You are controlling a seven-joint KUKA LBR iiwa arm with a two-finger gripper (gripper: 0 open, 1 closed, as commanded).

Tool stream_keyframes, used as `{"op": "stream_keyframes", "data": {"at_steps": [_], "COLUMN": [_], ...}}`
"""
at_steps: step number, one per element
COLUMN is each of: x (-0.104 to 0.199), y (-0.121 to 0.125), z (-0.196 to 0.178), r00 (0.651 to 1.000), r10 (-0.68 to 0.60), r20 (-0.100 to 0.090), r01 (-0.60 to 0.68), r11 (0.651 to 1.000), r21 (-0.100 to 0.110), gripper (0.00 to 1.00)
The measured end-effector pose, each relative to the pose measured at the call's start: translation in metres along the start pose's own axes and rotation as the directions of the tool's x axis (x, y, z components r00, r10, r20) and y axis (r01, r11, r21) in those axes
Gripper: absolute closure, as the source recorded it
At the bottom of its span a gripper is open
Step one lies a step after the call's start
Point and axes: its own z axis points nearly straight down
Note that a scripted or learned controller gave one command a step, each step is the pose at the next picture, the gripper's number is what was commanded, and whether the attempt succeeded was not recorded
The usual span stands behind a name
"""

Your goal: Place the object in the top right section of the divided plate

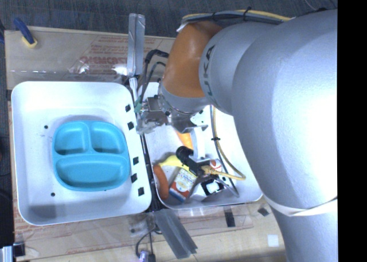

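We are seeing the arm hiding the gripper over the right bin; we cannot tell its state. The divided plate is sitting apart.

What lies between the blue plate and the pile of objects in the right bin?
In the camera view, the bins' adjoining white walls separate the blue plate from the pile.

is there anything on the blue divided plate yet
No, all three sections of the divided plate in the left bin show bare blue.

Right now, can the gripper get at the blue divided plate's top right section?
Probably yes. The gripper sits over the right bin beside the divider; the blue divided plate lies uncovered in the left bin, with nothing between them.
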Motion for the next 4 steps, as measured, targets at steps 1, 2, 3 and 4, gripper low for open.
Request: {"op": "stream_keyframes", "data": {"at_steps": [1,2,3,4], "x": [-0.051,-0.055,-0.083,-0.006], "y": [-0.037,-0.053,-0.086,0.004], "z": [-0.006,0.001,0.001,0.001], "r00": [0.941,0.947,0.919,0.880], "r10": [0.339,0.320,0.394,0.475], "r20": [0.000,0.000,0.000,0.000], "r01": [-0.339,-0.320,-0.394,-0.475], "r11": [0.941,0.947,0.919,0.880], "r21": [0.004,0.003,0.002,0.002], "gripper": [1.00,1.00,1.00,1.00]}}
